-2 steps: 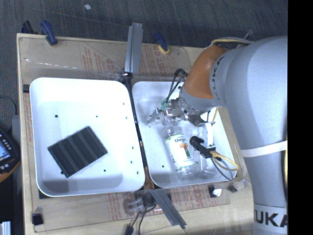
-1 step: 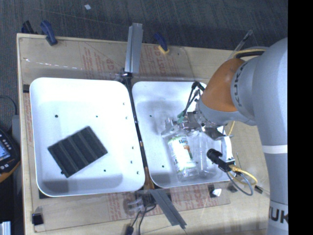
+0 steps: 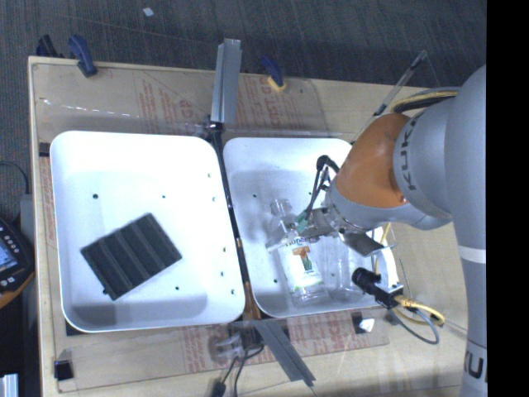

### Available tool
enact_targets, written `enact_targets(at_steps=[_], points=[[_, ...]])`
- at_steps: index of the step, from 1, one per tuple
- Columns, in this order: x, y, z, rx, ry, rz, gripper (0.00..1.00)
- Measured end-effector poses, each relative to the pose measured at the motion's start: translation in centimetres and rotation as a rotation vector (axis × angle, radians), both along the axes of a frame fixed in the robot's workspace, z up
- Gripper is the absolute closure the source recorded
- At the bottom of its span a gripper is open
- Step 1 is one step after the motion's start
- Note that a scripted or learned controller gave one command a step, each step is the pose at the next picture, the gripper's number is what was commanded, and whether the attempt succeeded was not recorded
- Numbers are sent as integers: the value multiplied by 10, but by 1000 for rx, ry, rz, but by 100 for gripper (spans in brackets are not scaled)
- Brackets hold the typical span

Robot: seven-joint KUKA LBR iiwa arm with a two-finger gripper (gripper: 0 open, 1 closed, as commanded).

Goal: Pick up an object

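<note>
A robotics lab or test cell was indicated. A plywood bench (image 3: 124,98) was seen on dark carpet (image 3: 248,15), with two white bins (image 3: 132,151) set side by side on it. Blue clamps (image 3: 81,55) were fixed at the bench's far edge, and a metal bar (image 3: 225,81) was mounted between the bins. A grey industrial arm (image 3: 430,164) was placed right of the bins, and a handheld control pendant (image 3: 10,255) lay left of the bench.
</note>
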State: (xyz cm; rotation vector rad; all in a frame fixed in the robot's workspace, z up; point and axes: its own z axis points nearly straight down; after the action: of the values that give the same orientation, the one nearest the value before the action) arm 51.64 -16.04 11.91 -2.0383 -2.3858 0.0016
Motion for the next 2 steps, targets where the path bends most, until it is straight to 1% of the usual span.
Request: enact_targets(at_steps=[1, 2], points=[[7, -1, -28, 0, 0, 32, 0], [8, -1, -17, -1, -2, 35, 100]])
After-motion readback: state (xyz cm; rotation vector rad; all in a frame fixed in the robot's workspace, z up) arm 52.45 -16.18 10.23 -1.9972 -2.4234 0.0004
